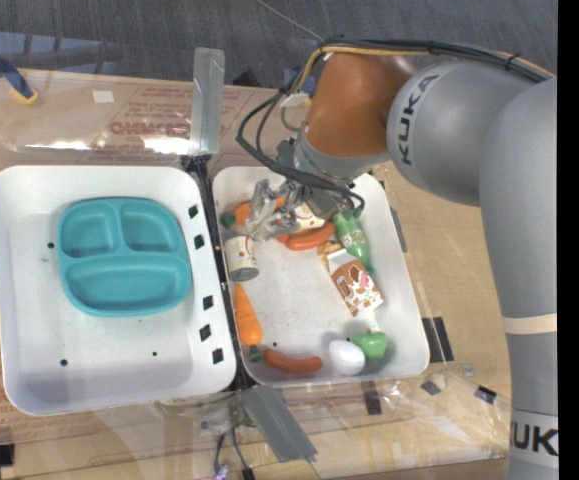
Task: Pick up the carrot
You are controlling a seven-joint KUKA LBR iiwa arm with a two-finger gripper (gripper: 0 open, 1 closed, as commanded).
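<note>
While the jaws (pixel 269 211), state unclear, hang among far-end clutter, the long orange carrot (pixel 246 314) hugs the right bin's left wall (pixel 231 298), risking a blocked grasp.

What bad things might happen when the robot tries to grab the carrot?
1. The gripper sits at the crowded top of the right bin, so it might grab the can or chili instead.
2. The carrot lies against the bin's left wall, far from the gripper, so the fingers may bump the wall.
</note>
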